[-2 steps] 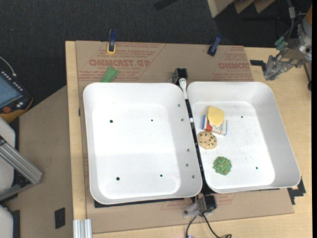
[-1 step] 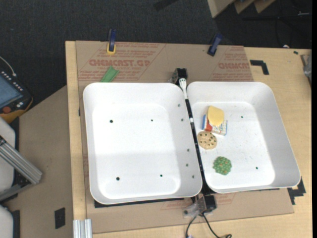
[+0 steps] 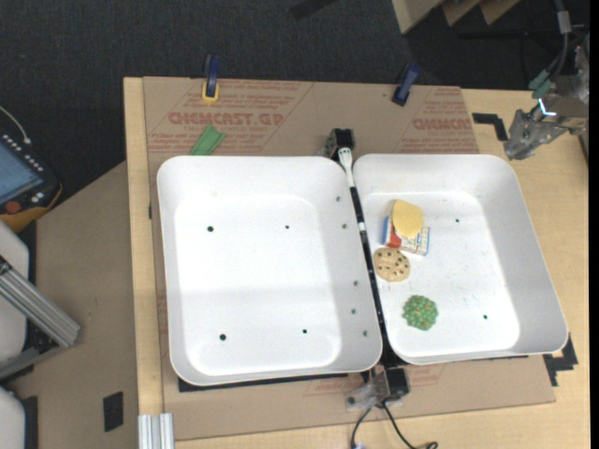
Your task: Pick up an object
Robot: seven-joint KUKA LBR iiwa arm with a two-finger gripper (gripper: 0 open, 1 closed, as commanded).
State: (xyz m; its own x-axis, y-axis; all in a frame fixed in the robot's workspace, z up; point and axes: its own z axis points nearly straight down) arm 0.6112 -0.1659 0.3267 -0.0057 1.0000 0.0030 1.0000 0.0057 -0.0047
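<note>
end effector [image 3: 535, 129] at the far right, above the worktop [image 3: 281, 110] and outside the bins; cannot tell how it stands, too small and blurred. nothing seen in its hold.

four small things lying in the right shallow white plastic bin [image 3: 524, 251], all near its left wall, close to the divider between the bins. left shallow white plastic bin [image 3: 187, 251] beside it, touching along the middle.

yellow wedge like a piece of toy cheese [image 3: 407, 218] nearest the back, resting partly over a small flat packet with red and blue print [image 3: 418, 241]. just in front, a round tan cookie with dark chips [image 3: 392, 265]. further to the front, apart from the others, a green bumpy ball like a toy broccoli head [image 3: 420, 312].

probably all light, likely plastic or foam toys, so no worry about weight. green ball judged the easiest: standing free, rough surface, maybe a little soft, good to pinch across its middle from above. cookie flat and low, likely stiff and smooth; hard to get under, may slide. yellow wedge with sloped sides, could slip out if pinched on the slope; better across its two flat faces. packet thin and partly covered, worst choice. closeness to the bin wall a risk for one finger.
</note>
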